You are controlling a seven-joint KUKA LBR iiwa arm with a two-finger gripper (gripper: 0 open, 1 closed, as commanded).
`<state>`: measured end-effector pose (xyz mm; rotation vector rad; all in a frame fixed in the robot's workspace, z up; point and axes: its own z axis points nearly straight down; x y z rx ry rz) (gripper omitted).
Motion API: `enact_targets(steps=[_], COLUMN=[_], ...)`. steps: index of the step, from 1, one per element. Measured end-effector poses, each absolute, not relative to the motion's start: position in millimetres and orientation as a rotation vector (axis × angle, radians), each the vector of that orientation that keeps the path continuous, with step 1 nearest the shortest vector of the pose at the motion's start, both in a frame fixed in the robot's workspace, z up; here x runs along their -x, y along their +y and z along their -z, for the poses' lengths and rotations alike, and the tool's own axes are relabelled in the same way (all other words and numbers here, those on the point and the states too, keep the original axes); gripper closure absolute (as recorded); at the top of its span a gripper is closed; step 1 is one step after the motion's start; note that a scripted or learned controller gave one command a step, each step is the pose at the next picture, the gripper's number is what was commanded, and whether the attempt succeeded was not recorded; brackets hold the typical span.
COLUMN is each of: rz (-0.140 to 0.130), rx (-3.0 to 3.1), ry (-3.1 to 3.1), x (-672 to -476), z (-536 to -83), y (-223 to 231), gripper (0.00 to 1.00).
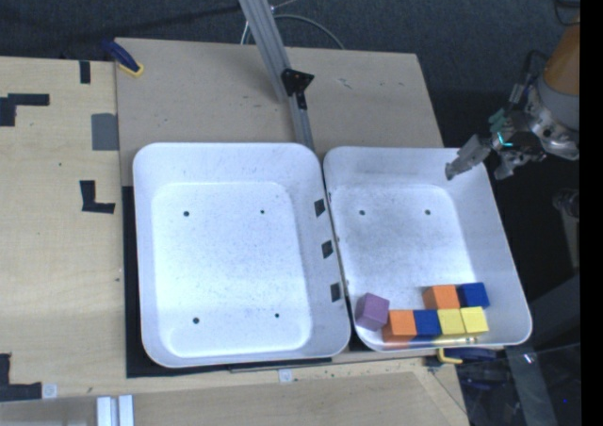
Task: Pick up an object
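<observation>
Two shallow white bins sit side by side on the bench in the camera view, the left bin (151,226) and the right bin (495,226). The gripper (480,158) hangs at the right bin's upper right rim, at the end of the grey arm (556,118) that comes in from the right. Its two fingers stand apart, one grey fingertip (462,162) over the bin's edge, and nothing lies between them.

Well below the jaws, along the near wall of the right bin, the blocks lie in a tight cluster. A purple block (374,310) sits farthest to the left of the jaws, slightly tilted and touching an orange block (402,322). Beside that come a blue block (426,322) and two yellow blocks (463,321) in the front row. Behind them sit a second orange block (440,297) and a second blue block (473,295), almost straight below the jaws. All of them rest on the bin floor, well apart from the gripper
</observation>
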<state>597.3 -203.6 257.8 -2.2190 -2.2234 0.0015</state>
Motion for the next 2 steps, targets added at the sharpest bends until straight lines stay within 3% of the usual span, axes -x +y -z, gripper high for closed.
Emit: enact_targets(steps=[1,2], rz=[0.001,-0.006], rx=[2.219,2.215], ry=[-2.227,-2.222], x=[-637.4,-669.8], z=[-262.6,-189.0], y=[-207.9,-205.1], gripper=[0.0,0.0])
